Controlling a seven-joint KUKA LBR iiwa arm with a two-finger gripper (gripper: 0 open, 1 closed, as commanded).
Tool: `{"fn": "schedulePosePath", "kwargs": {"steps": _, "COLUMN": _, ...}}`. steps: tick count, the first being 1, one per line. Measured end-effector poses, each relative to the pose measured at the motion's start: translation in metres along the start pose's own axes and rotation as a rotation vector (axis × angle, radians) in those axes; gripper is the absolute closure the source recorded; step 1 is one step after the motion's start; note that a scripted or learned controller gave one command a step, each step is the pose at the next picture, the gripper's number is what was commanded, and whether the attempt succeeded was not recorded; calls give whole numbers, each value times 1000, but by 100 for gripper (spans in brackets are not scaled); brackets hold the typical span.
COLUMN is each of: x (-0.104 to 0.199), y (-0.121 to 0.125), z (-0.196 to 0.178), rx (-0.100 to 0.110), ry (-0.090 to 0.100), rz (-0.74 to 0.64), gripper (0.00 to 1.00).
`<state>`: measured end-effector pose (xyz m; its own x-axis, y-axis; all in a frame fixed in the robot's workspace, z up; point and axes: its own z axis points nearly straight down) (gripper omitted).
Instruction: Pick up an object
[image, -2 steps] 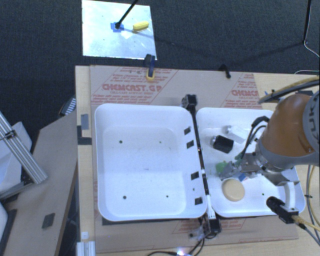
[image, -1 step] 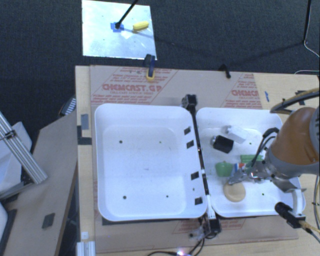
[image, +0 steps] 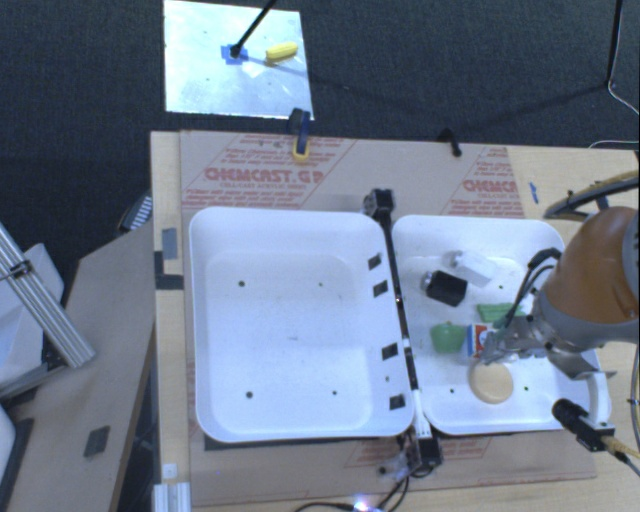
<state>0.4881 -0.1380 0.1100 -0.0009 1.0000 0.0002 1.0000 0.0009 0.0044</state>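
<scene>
Over the right bin you see the arm reaching in from the right, its gripper low among the objects near the bin's front. You cannot tell whether it holds anything. A tan disc lies just below it, touching or nearly so. A green piece sits just to its left, a black cylinder farther back, and a white item behind that. Beside it stands the left bin.
</scene>
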Motion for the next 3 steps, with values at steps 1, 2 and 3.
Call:
{"fn": "schedulePosePath", "kwargs": {"steps": 1, "x": 38, "y": -1, "z": 27, "rx": 5, "ry": 2, "rz": -6, "gripper": 100}}
{"fn": "schedulePosePath", "kwargs": {"steps": 2, "x": 59, "y": 117, "z": -81, "rx": -17, "ry": -3, "rz": -10, "gripper": 100}}
{"fn": "schedulePosePath", "kwargs": {"steps": 3, "x": 4, "y": 47, "z": 25, "rx": -2, "ry": 1, "rz": 6, "gripper": 100}}
